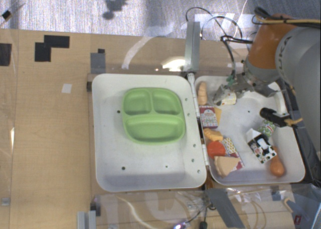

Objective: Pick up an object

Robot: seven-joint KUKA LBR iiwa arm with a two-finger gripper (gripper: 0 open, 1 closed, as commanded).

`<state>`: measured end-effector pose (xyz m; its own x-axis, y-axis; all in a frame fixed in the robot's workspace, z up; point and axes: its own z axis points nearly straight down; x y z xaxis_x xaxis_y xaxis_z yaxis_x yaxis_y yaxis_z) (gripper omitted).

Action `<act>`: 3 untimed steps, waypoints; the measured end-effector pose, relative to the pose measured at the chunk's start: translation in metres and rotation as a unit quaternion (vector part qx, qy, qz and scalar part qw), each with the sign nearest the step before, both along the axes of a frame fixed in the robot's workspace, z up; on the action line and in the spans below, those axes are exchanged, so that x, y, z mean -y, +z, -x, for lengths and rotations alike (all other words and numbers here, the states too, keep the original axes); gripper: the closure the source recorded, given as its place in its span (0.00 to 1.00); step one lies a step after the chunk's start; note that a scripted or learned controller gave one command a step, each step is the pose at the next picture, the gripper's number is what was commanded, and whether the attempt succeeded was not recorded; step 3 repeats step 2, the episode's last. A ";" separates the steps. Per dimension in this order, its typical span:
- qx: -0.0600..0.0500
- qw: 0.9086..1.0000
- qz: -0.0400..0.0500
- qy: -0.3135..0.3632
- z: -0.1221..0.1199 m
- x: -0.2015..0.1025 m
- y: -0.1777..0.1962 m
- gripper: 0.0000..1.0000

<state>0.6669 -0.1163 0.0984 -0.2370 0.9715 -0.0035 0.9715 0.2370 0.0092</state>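
The fingers are low in the back part of the right bin. They are small and blurry here, so I cannot tell how far open they are or if they hold anything. A pale thing lies right by their tips, but I cannot tell if they touch it.

The arm comes in from the right. It is grey with an orange band, and it bends down into the bin.

The things to pick are all in the right bin. A tan, long piece lies by the left wall. Below it are a small pink box, a yellow piece, a red piece and a tan wedge. A black and white toy and an orange ball lie nearer the right side.

The left bin holds a green plate with three parts. Both bins sit on the counter.
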 end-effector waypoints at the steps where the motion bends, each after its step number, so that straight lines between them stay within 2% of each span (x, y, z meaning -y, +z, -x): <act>1: 0.004 1.000 0.000 0.002 -0.003 -0.001 0.014 1.00; 2: -0.001 1.000 -0.001 -0.031 -0.004 -0.068 0.101 1.00; 3: -0.001 1.000 -0.001 -0.031 -0.004 -0.068 0.101 1.00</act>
